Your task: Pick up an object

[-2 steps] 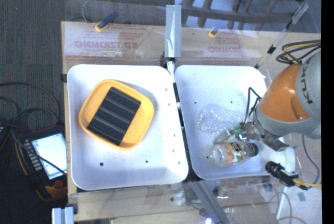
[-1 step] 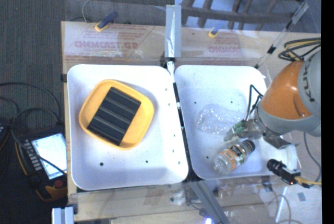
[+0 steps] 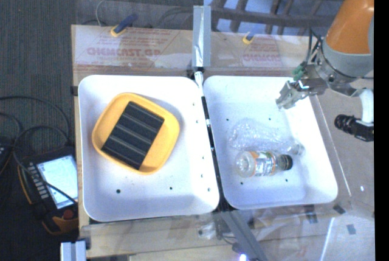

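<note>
Two shallow white bins sit side by side on the table, the left bin (image 3: 91,193) and the right bin (image 3: 316,187), split by a dark seam running from twelve to six o'clock.

Inside the right bin, toward its six o'clock half, a small clear plastic bottle (image 3: 262,163) lies on its side, its dark cap pointing to three o'clock and a pale label wrapped round its middle. Touching it on the twelve o'clock side is a crumpled piece of clear plastic wrap (image 3: 255,133), hard to read against the white floor.

The arm (image 3: 352,16) reaches in from three o'clock, its orange band high at the frame's upper right with grey below it. Its fingers (image 3: 290,95) hang over the right bin's far corner, at about one o'clock within that bin, pointing down and toward nine o'clock. Whether they are parted or pressed together cannot be told from this angle; nothing shows between them. The bottle lies at roughly seven o'clock from the fingers, well apart from them, with the wrap lying between the two.

In the left bin a yellow tray (image 3: 103,126) with rounded corners rests tilted, turned a little off the bin's edges, and on top of it lies a dark ribbed slab (image 3: 132,134).

Beyond the bins at twelve o'clock, a pale board with faint red lettering (image 3: 124,52) covers the table.
</note>
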`<state>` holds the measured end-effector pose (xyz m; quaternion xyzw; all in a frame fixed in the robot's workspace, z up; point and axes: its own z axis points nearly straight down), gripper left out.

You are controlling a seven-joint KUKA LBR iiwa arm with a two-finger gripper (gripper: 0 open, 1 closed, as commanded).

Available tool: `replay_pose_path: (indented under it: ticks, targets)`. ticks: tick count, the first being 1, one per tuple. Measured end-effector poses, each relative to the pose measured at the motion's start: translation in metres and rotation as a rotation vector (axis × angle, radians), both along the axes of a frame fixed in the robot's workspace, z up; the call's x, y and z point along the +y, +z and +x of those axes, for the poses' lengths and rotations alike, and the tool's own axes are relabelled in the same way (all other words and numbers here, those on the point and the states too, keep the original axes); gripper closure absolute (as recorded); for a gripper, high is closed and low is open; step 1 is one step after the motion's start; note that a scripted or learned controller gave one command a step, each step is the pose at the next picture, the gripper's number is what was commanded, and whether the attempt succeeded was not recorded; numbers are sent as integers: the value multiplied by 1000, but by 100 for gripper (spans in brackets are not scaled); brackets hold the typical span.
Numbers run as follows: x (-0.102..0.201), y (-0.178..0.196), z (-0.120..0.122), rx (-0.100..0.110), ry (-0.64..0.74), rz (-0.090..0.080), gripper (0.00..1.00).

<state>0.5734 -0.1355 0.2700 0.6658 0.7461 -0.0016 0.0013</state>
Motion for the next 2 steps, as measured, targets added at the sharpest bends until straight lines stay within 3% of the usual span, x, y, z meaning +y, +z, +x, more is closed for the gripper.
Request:
replay_pose_path:
  ticks: [1, 2]
  targets:
    - [0, 0, 0, 0, 0, 0, 0]
    - [33, -163, -23, -8, 68, 2, 0]
